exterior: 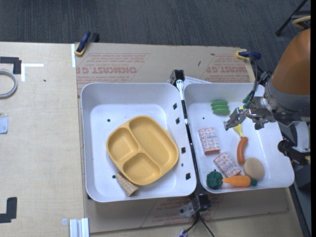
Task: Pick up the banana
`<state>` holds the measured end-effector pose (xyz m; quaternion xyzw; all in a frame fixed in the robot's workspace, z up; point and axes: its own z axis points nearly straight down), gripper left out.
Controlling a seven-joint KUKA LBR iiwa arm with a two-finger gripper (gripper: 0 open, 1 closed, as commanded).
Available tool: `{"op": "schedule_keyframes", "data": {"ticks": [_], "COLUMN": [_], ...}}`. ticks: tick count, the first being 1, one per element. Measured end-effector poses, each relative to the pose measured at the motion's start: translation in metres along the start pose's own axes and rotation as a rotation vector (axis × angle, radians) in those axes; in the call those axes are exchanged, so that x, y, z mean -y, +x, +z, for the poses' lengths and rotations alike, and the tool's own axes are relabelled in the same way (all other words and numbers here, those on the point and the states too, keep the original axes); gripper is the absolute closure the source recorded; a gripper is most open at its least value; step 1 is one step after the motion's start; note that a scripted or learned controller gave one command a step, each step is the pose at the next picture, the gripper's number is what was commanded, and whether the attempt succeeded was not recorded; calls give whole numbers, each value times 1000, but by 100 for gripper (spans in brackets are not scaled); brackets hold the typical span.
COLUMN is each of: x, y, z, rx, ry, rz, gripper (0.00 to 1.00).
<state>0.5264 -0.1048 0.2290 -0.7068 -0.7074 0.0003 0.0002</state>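
Where end effector (239, 121) hovers — banana (239, 129) beneath.

I see a yellow plate (142, 150) in a white bin (94, 147), green pea pods (219, 107), an orange carrot (236, 181).

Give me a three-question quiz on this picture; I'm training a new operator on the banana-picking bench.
1. True or false: the yellow plate lies in the same bin as the carrot.
2. Which thing lies nearest the gripper? A. broccoli B. banana C. egg
3. Fill in: the sausage lies in the ____ bin as the camera sees it.

Key: 1. False; the plate is in the left bin, the carrot in the right one. 2. B; the yellow banana peeks out just under the gripper. 3. right.
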Motion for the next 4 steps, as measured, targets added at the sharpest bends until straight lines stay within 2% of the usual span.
{"op": "schedule_keyframes", "data": {"ticks": [1, 2, 3, 4], "x": [-41, -93, -94, -128], "y": [-72, -70, -70, -23], "z": [53, 137, 127, 32], "rx": [1, 1, 2, 1], "ry": [-2, -2, -4, -2], "rz": [-401, -433, -430, -357], "gripper": [0, 0, 100, 100]}}
